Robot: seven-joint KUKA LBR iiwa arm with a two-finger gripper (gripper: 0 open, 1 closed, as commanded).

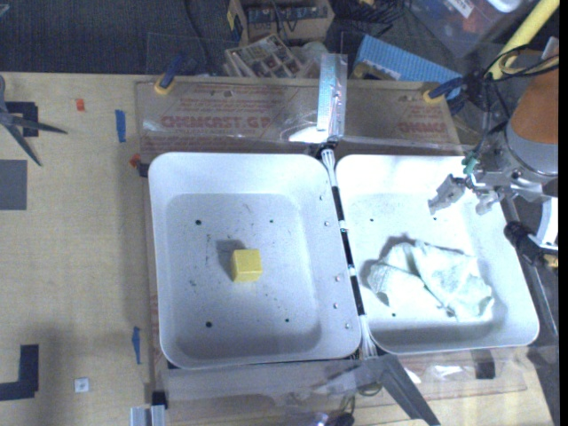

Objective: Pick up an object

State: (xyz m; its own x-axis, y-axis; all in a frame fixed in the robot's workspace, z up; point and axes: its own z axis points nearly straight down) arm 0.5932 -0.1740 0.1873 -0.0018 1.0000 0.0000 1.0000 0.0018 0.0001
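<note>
White cloth (439, 275), crumpled and faintly mottled with pale green, lies on the floor of the right bin (506, 331), and we see it just below the gripper (461, 195) in the frame, toward the near side of the bench. We find the gripper hanging over the far part of that same bin, apart from the cloth, with its two fingers (441, 195) spread and nothing between them. The grey arm (532, 140) it hangs from comes in from the gripper's right side in the view, its orange band showing near the frame's edge. Well to the gripper's left, across the rim where the two bins meet, we see a small yellow block (247, 265) resting near the middle of the left bin (169, 193), casting a short shadow on the speckled floor. Beyond the gripper, farther back on the bench, a clear plastic sheet (240, 118) with red lettering lies behind both bins.
</note>
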